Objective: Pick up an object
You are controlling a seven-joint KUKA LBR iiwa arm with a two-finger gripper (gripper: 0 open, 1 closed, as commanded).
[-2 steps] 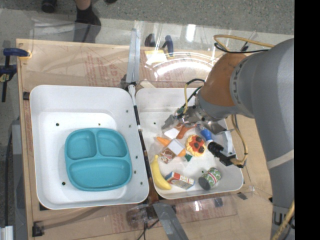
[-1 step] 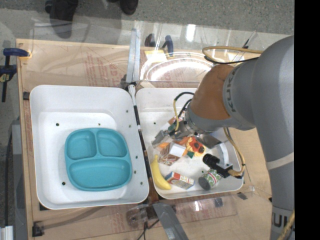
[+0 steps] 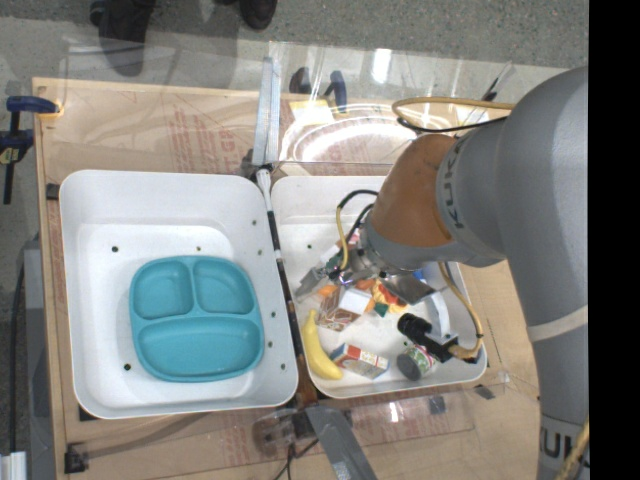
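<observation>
Two shallow white bins sit side by side on the bench (image 3: pixel 150 118), their inner rims touching along a shared edge. In the left bin (image 3: pixel 80 198), bare floor runs all round a teal divided plate (image 3: pixel 195 318) that lies flat near the middle, clear of every wall. The right bin (image 3: pixel 300 203) has open floor in its far half; its near half is crowded.

The arm (image 3: pixel 520 188) enters from the right, its orange band (image 3: pixel 415 203) above the far part of the right bin. The gripper (image 3: pixel 322 276) hangs low over the heap, close to the shared edge. Whether it is released or clenched cannot be told, and nothing is visibly grasped.

Contents of the right bin are all candidates for picking:
- a banana (image 3: pixel 318 348), just beside the shared edge;
- a red-and-white box (image 3: pixel 362 360), next to the banana;
- a dark can (image 3: pixel 412 365), near the front wall;
- a brown carton (image 3: pixel 345 310), directly beside the gripper.
</observation>
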